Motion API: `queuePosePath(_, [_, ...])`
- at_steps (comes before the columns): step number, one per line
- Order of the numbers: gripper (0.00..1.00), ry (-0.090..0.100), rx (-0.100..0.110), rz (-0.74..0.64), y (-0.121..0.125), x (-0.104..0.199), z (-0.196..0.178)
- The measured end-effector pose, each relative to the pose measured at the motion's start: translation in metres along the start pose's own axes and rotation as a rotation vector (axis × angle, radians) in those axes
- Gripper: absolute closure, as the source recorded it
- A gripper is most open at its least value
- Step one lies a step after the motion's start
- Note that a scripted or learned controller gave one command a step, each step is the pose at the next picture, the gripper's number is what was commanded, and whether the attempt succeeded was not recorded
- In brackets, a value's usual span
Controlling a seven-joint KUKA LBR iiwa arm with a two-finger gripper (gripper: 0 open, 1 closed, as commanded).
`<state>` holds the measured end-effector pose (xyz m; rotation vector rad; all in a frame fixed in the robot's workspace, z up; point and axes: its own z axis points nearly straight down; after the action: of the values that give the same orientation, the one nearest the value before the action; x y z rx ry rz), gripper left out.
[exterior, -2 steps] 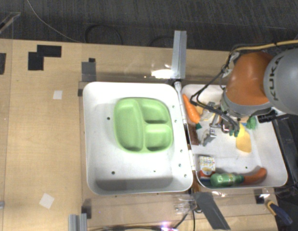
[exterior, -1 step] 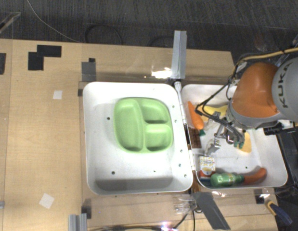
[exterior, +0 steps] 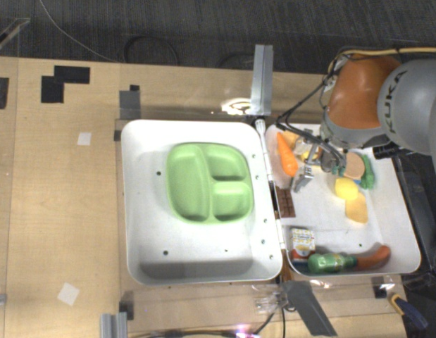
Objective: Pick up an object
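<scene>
Wooden benchtop carries two white bins: the left bin (exterior: 140, 210) holds a green divided tray (exterior: 207, 182), the right bin (exterior: 408, 248) toy food. Beside the carrot (exterior: 287, 153) hovers the gripper (exterior: 304, 178), fingers seemingly spread, holding nothing; descending and closing on the carrot likely comes next.

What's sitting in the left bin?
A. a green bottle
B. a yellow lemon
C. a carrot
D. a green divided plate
D: a green divided plate lies in the left bin; the carrot, bottle and lemon are in the right bin.
</scene>
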<state>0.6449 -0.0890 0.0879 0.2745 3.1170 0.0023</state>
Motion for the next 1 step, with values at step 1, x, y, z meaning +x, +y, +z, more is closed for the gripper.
queuePosePath(1, [0.0, -0.001, 0.002, 0.018, -0.0357, 0.0463, -0.0021])
